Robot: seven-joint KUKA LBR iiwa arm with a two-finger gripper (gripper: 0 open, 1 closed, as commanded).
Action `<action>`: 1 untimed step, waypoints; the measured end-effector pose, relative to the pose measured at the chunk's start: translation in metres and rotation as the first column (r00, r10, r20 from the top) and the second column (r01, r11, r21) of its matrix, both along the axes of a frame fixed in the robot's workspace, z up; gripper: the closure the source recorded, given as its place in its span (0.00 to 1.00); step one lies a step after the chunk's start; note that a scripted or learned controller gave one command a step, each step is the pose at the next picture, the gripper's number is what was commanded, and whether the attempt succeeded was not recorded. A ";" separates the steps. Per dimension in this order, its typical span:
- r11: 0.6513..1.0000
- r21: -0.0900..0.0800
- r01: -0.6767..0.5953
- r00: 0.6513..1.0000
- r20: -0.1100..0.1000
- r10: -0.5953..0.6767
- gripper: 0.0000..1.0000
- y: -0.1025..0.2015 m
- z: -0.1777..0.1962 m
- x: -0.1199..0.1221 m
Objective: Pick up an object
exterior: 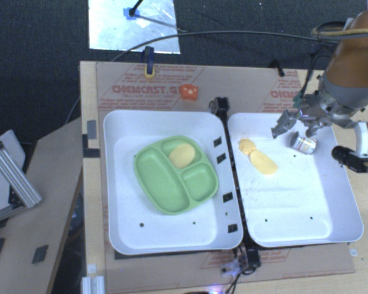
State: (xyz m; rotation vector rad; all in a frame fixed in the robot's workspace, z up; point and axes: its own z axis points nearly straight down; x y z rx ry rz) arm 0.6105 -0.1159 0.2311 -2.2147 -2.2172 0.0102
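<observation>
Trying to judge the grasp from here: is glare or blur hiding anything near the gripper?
Camera view: both white bins are bright and nearly washed out but still readable; the gripper is soft and low in detail, so its fingers blend with the small silvery object beneath; the yellow piece is clear; the foil sheet at the top glares strongly.

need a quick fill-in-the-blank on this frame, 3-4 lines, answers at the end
1. The green divided plate lies in the ____ bin as the camera sees it.
2. The yellowish lump on that plate sits in one of its ____ compartments.
3. The yellow piece in the right bin lies on the bin's ____ half, near the divider.
4. The arm's claw hovers over the ____ bin.

Missing words: left; smaller; left; right
</observation>
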 end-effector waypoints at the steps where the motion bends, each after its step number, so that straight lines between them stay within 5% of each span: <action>1: 1.000 -0.001 -0.002 1.000 0.012 0.002 0.00 0.000 0.007 0.002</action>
